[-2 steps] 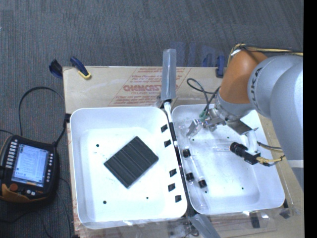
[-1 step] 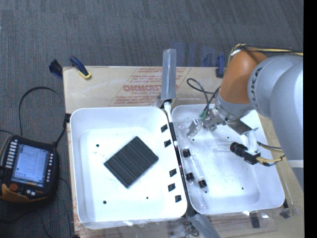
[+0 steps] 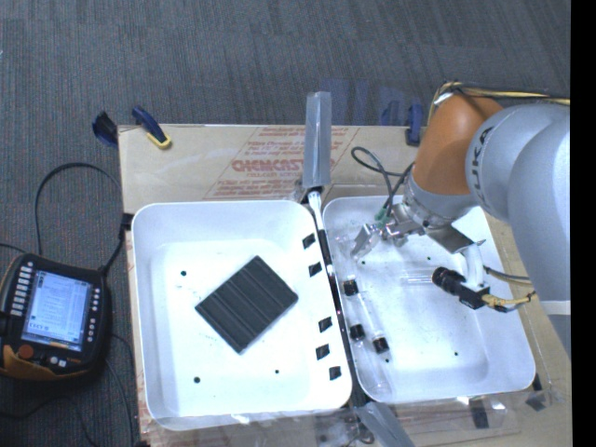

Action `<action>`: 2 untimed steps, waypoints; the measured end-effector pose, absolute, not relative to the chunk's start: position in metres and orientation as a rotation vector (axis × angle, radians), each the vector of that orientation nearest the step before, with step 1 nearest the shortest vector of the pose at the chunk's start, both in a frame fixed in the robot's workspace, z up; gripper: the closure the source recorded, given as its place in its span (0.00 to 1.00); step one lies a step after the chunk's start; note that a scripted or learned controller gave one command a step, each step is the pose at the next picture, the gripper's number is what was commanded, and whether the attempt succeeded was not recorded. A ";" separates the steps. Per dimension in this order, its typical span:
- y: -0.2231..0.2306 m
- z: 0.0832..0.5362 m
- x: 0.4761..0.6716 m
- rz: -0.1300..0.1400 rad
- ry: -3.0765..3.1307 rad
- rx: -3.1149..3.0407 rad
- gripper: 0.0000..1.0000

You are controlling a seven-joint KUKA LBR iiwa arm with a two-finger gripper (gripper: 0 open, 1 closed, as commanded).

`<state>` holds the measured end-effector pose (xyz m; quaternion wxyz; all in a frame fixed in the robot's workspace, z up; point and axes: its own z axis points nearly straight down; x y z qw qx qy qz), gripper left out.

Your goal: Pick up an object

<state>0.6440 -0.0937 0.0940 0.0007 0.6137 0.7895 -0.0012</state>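
Observation:
A dark grey ribbed square pad point(image 3: 247, 302) lies flat and turned diagonally in the middle of the left white bin point(image 3: 154, 250). My gripper point(image 3: 376, 237) hangs low over the back left part of the right white bin point(image 3: 503, 361), close to the divider between the bins. Its fingers point(image 3: 361, 242) stand open with nothing between them. A faint clear item point(image 3: 415, 274) lies on the right bin's floor just right of the gripper; its shape is hard to make out.
The grey arm with its orange band point(image 3: 447, 142) reaches in over the right bin's back right corner, with a black cable fitting point(image 3: 458, 285) beside it. Black clips point(image 3: 322, 325) line the shared bin wall. A teach pendant point(image 3: 51, 315) lies at the far left.

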 end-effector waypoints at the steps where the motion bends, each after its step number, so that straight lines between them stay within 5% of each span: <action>1: -0.094 0.094 0.644 -0.004 2.479 1.927 0.00; 2: -0.094 0.094 0.644 -0.004 2.479 1.927 0.00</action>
